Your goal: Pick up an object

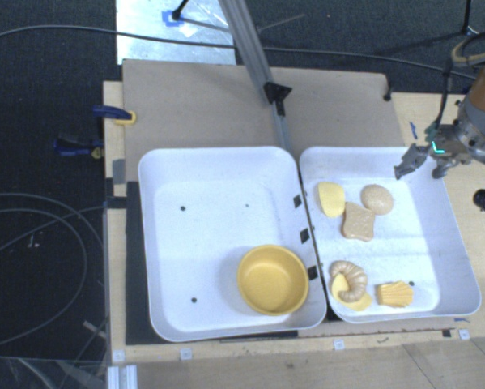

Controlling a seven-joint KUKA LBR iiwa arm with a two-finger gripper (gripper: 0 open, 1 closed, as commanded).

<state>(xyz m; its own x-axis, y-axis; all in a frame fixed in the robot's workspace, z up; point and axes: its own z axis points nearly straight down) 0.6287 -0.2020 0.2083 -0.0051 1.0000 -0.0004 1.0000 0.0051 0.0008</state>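
Candidate objects: we see five small food-like pieces in the right bin (448,241). A pale round piece (377,198) lies nearest to the end effector. Beside it are a yellow wedge (331,198) and a tan square piece (359,222), which touches or nearly touches the round one. Nearer the front edge lie a curled croissant-like piece (350,280) and a ridged yellow piece (395,294).

Long axes: the yellow wedge runs roughly from the back to the front of the bin. The ridged yellow piece lies with its long side across the bin, left to right. The round piece has no clear long axis, and the curled piece bends into a C shape, so we cannot give it one direction.

End effector: the end effector (421,162) stands over the back right corner of the right bin, near its rim. Its two fingers are spread apart, with nothing between them.

Progress: we judge that the task is at its beginning. No piece is lifted; all lie on the bin floor. What is left is to go down on one piece, to close on it and to raise it.

Left bin: the left bin (185,177) holds a yellow bowl (272,278) near its front right corner, well apart from the end effector.

Tabletop: both bins sit on a brown tabletop (202,104).
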